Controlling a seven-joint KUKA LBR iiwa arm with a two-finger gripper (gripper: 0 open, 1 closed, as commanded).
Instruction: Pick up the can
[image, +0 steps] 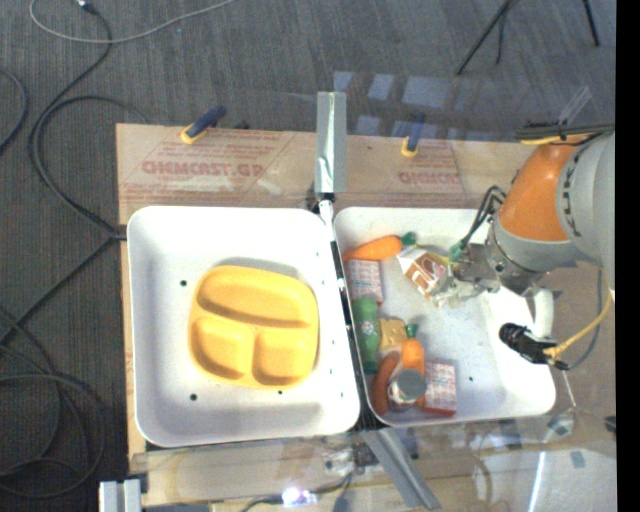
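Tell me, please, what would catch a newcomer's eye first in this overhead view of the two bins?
The bright yellow three-compartment plastic tray stands out first, lying in the middle of the left white bin. Next comes the clutter along the left side of the right white bin: two orange toy carrots, a green bottle and the small grey-topped can near the front edge. The grey arm's orange band hangs over that bin's far right corner.

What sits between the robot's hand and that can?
In the camera view, bare white bin floor and a small yellow packet separate the hand from the can.
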